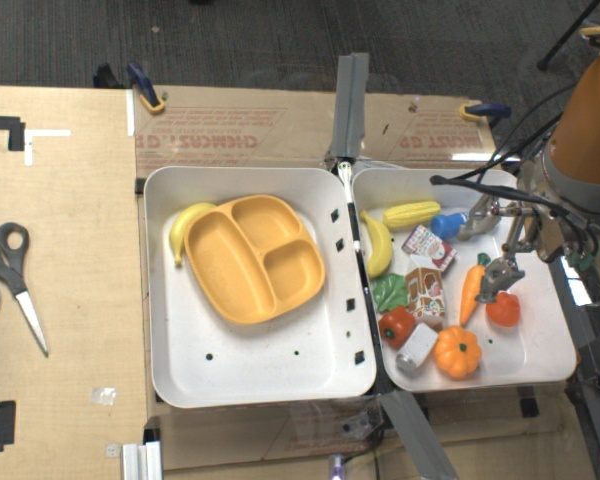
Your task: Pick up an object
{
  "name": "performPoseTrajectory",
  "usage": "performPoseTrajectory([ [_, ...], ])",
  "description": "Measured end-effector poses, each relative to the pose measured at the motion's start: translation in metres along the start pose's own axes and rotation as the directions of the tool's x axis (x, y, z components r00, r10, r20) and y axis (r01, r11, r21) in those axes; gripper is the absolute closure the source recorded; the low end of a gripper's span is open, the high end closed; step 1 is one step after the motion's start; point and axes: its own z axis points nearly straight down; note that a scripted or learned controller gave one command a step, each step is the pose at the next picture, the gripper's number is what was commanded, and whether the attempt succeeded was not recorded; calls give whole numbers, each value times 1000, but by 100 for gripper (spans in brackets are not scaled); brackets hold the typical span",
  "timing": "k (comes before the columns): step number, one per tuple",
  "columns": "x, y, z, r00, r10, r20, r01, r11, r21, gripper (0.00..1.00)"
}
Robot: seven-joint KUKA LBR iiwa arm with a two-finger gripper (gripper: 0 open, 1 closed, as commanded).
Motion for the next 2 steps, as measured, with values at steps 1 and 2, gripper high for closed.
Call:
performPoseTrajectory([
  [1, -44, 1, 145, 999, -31, 9, 31, 1000, 2, 0],
  [2, -35, 2, 154, 995, 93, 31, -93, 996, 6, 0],
])
